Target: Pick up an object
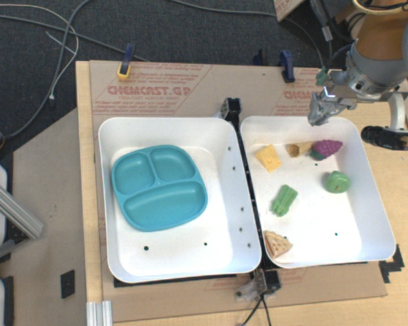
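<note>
Jaws: the gripper (319, 116) hangs at the far rim of the right bin (367, 246), pointing down from the grey wrist. Whether the jaws are open or closed cannot be told from this slanted view, and nothing is seen between them.

Nearest thing: the purple grape cluster (326, 147) lies in the right bin's far part, just toward the camera from the jaws and slightly to the right in the view.

Long axis of the grapes: it runs roughly across the view, tipped a little upward on the right, so a grip across the short way looks the likelier fit.

Neighbour: a small brown piece (294, 149) sits just left of the grapes, and the yellow block (268, 158) lies further left, near the bin's inner wall.

Other candidates: the green round fruit (337, 182) lies nearer the camera than the grapes, the green oblong vegetable (283, 200) sits around mid-bin, and the tan wedge (277, 244) rests at the near left corner, well apart from the jaws.

Left bin (122, 243): it holds the teal divided plate (160, 186), far from the arm.

Coming move, as a judgement: a short shift toward the camera and a descent would bring the jaws over the grapes; the brown piece close by could be nudged.

Task standing: no object appears lifted yet.
</note>
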Robot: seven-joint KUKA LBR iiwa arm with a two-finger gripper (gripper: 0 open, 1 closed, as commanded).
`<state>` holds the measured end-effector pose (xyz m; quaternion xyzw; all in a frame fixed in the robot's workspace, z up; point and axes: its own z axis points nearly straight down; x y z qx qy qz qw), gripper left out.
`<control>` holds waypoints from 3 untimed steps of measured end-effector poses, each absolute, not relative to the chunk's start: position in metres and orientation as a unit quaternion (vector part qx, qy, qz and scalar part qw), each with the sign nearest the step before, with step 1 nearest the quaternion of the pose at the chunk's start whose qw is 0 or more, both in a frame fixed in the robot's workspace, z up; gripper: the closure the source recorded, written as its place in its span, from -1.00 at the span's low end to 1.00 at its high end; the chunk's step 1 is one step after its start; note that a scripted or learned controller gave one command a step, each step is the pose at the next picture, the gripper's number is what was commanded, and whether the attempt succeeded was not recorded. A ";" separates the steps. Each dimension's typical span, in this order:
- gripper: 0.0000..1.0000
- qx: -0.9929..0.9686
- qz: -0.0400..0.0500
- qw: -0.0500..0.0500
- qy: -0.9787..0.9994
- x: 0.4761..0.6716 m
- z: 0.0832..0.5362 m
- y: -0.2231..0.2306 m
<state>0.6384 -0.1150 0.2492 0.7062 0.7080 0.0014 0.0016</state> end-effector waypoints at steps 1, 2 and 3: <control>1.00 0.705 -0.001 -0.003 0.709 0.627 0.252 -0.058; 1.00 0.705 -0.002 -0.004 0.709 0.606 0.236 -0.003; 1.00 0.705 -0.002 -0.004 0.709 0.595 0.226 0.040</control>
